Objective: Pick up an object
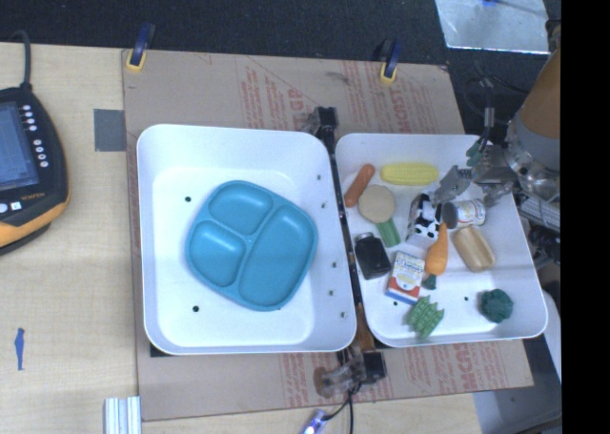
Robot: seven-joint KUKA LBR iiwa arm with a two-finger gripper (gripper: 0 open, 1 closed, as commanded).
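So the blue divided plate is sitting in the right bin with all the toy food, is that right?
Not quite. The camera view shows the blue divided plate lying alone in the left bin. The toy food, such as the corn cob and carrot, lies in the right bin.

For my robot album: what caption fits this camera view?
Gripper reaches into toy-filled right bin; blue plate sits left.
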